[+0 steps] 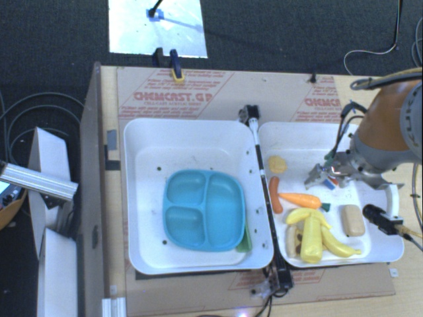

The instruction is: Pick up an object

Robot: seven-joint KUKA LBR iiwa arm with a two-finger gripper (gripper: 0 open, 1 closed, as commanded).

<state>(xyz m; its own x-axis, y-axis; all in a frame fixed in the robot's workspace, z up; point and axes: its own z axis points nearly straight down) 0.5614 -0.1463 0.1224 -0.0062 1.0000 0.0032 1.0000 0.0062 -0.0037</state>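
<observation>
My gripper (pixel 325 176) hangs low over the middle of the right bin (pixel 297 137), reaching in from the right. A small blue and red object (pixel 329 185) lies just under it, partly hidden. Right in front of the gripper lies an orange carrot (pixel 301 200). A red sausage (pixel 274 195) lies along the bin's left wall, with a round yellow piece (pixel 277 164) behind it. Bananas (pixel 334 243) and a yellow bottle (pixel 310 240) fill the front of the bin. A tan bread block (pixel 352 220) sits to their right.
The left bin (pixel 142 177) holds a blue divided plate (pixel 203 210) with a green item (pixel 245 241) tucked at its front right edge. The arm's grey body and orange band (pixel 390 121) overhang the right bin's far right side. A black part (pixel 380 218) juts out near the bread.
</observation>
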